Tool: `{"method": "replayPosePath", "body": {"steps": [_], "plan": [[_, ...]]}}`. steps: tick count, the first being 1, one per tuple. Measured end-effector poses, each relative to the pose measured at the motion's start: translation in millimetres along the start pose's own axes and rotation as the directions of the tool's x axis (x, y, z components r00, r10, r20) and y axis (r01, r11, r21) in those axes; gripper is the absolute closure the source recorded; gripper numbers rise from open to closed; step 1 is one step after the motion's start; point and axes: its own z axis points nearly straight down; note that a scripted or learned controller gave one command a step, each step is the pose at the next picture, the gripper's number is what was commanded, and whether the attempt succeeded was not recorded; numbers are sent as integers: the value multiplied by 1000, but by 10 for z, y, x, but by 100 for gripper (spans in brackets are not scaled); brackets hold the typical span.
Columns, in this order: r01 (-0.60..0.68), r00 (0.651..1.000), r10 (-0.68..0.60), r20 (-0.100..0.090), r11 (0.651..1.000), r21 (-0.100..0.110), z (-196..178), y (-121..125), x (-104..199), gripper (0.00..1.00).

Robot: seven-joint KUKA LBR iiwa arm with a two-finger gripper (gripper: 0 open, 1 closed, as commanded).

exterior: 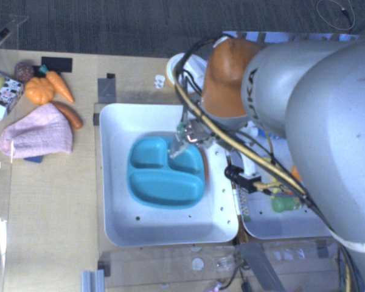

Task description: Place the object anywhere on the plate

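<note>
A blue divided plate (164,178) lies in the left white bin (115,163). My gripper (180,143) hangs over the plate's upper right corner, at the ridge between its compartments. The grey arm with its orange band (228,81) covers much of the right side. A thin brown-orange strip (204,166) shows along the plate's right edge; I cannot tell what it is. A green object (285,204) lies in the right bin (274,227), partly behind cables. Nothing is visibly held.
On the bench to the left lie a pink cloth (36,134), a small pumpkin (39,90), carrots (62,85) and a small box (5,93). Black and yellow cables (255,181) trail across the divide between the bins.
</note>
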Motion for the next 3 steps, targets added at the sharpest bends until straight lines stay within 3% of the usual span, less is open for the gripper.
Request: {"method": "replayPosePath", "body": {"steps": [1,2,3], "plan": [[-3,1000,3,-1,1000,-5,-111,15,-7,100],[-3,1000,3,-1,1000,-4,-111,15,-8,0],[-4,1000,4,-1,1000,-8,-218,29,-7,100]]}}
